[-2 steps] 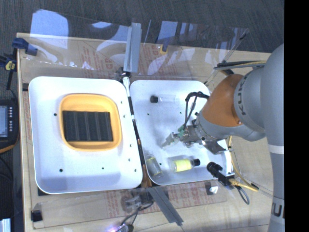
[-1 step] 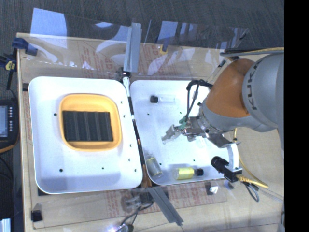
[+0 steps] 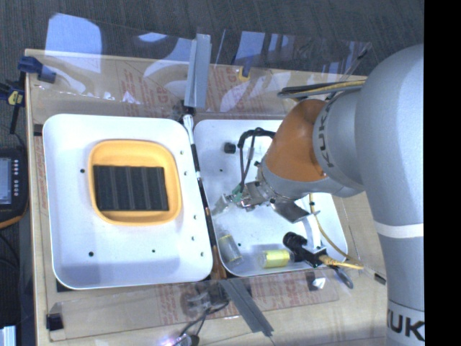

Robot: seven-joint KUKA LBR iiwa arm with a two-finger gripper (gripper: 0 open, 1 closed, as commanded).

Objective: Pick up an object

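Camera view: arm [image 3: 392,143] lettered "KUK" over right bin [image 3: 216,141], yellow cylinder [image 3: 275,257] inside — cannot tell grasp.

Left bin [image 3: 65,193] holds a yellow tray [image 3: 101,215] with a dark slatted insert [image 3: 132,187]. The arm [image 3: 346,143] reaches over the right bin [image 3: 216,139], with the gripper [image 3: 243,197] low near the bin's centre. A yellow cylinder [image 3: 275,257] and a grey cylinder [image 3: 229,248] lie apart by the near wall.

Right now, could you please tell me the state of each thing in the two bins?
Yellow tray: flat in the left bin, dark ridged insert facing up.
Small black object: alone at the right bin's far side.
Grey-green cylinder: on its side, near-left corner.
Yellow cylinder: on its side, by the near wall.
Gripper: down over the right bin's middle.
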